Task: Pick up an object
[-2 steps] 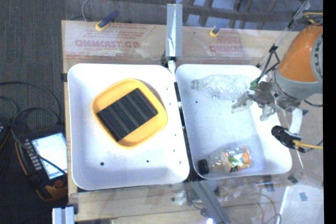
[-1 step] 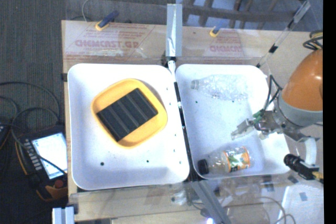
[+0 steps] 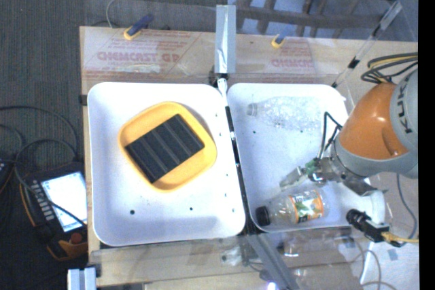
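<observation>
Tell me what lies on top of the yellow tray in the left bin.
A dark ribbed panel lies on the yellow tray, covering its middle. Whatever sits beneath the panel is hidden.

Plastics mostly, as I see them.
Smooth white bins (image 3: 109,214); glossy yellow dish (image 3: 136,129), ribbed matt-black insert (image 3: 165,146); clear bottle (image 3: 296,207).

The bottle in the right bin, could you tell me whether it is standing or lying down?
Lying down: the bottle rests on its side along the right bin's near wall, dark cap pointing left.
</observation>
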{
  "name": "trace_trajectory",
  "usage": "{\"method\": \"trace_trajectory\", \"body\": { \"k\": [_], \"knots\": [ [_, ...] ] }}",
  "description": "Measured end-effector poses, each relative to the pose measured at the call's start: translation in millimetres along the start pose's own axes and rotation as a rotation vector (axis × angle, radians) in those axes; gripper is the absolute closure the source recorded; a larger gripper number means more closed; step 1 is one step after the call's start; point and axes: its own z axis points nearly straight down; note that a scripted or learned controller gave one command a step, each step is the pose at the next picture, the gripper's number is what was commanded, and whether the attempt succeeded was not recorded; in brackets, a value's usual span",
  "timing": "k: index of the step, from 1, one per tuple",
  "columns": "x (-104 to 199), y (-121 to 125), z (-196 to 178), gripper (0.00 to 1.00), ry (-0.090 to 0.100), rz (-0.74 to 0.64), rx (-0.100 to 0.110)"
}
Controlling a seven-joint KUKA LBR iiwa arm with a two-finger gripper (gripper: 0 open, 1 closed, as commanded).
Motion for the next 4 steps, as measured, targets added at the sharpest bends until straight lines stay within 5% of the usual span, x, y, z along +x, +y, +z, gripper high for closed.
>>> {"method": "trace_trajectory", "body": {
  "k": [1,2,3,4],
  "knots": [
    [-19,74,1,0.00,-0.002,-0.030,-0.006],
    [-4,-3,-42,0.00,0.004,0.064,0.012],
    [-4,-1,0,0.00,0.003,-0.046,0.004],
    [-3,2,-10,1.00,0.004,-0.046,-0.003]
  ]
}}
